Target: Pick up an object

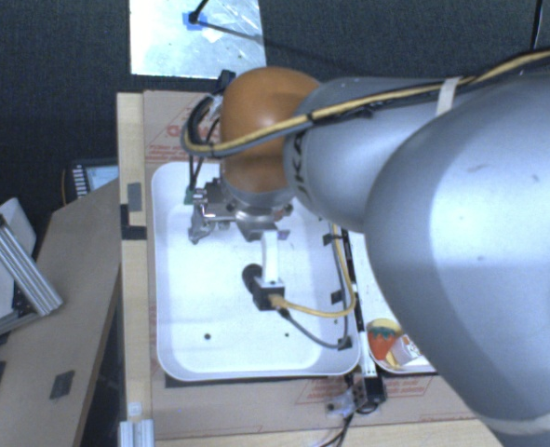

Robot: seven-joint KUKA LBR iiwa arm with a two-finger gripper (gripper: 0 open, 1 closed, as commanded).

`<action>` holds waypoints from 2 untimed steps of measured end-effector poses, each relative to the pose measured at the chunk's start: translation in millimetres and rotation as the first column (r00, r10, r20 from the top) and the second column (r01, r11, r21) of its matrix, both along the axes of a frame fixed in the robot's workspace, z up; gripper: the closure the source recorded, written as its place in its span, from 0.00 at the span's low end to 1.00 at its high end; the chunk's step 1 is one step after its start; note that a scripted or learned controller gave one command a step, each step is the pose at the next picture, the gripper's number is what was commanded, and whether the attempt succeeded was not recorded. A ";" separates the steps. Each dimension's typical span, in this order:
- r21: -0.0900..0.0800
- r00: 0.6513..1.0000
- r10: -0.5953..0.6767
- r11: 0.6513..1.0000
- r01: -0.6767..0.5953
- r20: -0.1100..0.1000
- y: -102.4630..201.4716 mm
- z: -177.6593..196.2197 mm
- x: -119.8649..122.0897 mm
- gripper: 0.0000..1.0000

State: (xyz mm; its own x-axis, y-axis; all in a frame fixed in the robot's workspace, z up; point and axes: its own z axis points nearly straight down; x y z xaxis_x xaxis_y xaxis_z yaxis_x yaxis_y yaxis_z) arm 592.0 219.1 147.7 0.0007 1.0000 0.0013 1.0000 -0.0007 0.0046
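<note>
Currently: gripper low over left bin, no object in hand.

Gripper [200, 222] hangs over the far-left part of the left bin [167, 343], close to its floor; whether it is open or closed cannot be told from this slant. Floor beneath it looks bare, apart from a dark speck [207, 335] near the front, too small to identify. The only clear candidate, an orange-and-white object [391, 343], lies in the near corner of the right bin [371, 298], well apart from the gripper and partly hidden under the arm [442, 175]. Judgement: closing here would likely grasp nothing. To do the step well, lift clear of the bin wall, centre over the object, descend straight, and close only once it sits between the jaws.
</note>
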 end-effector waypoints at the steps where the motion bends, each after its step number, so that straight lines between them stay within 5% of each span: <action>1: 0.002 1.000 0.006 1.000 -0.006 0.004 16.5 -63.7 64.8 0.00; 2: 0.005 1.000 0.007 1.000 -0.007 0.002 17.5 67.8 -20.7 0.00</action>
State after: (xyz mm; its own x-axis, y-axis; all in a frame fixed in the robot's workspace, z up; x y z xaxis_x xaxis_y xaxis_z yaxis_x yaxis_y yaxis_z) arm 571.3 236.6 215.5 -0.0061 1.0000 0.0058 1.0000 0.0061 0.0068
